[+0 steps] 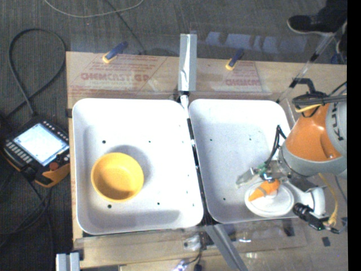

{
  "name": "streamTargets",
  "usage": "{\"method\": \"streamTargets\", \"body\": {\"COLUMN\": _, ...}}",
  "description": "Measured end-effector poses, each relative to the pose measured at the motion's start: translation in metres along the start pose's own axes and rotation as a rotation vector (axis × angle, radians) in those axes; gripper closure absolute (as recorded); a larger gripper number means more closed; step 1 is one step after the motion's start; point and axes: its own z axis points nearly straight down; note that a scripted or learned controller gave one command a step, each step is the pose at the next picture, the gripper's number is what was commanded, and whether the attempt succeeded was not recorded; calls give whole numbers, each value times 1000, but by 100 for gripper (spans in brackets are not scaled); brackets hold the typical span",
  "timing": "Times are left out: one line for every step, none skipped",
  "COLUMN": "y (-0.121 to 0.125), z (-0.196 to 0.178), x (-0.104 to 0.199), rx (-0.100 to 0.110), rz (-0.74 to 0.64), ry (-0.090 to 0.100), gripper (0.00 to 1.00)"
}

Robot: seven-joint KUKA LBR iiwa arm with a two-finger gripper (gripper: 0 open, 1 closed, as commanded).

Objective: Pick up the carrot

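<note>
The orange carrot (263,193) lies on a small white plate (276,205) in the near right corner of the right bin (225,151). My gripper (262,177) hangs directly over the carrot's upper end, very close to it or touching it. The grey arm with its orange band (307,140) reaches in from the right and covers the bin's right side. Part of the carrot is hidden under the gripper.
A yellow bowl (117,176) sits in the left bin (113,123), towards its near left. A raised divider (193,151) separates the two bins. The right bin's near wall runs just past the plate.
</note>
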Motion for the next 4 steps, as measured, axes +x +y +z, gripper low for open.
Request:
{"method": "streamTargets", "body": {"y": 3, "z": -11, "x": 2, "rx": -5, "rz": -3, "ry": 2, "gripper": 100}}
{"method": "streamTargets", "body": {"y": 3, "z": -10, "x": 2, "rx": -5, "rz": -3, "ry": 3, "gripper": 0}}
{"method": "streamTargets", "body": {"y": 7, "z": -1, "x": 59, "rx": -3, "rz": 220, "ry": -1, "gripper": 0}}
{"method": "streamTargets", "body": {"y": 1, "z": 0, "x": 0, "rx": -1, "rz": 256, "ry": 5, "gripper": 0}}
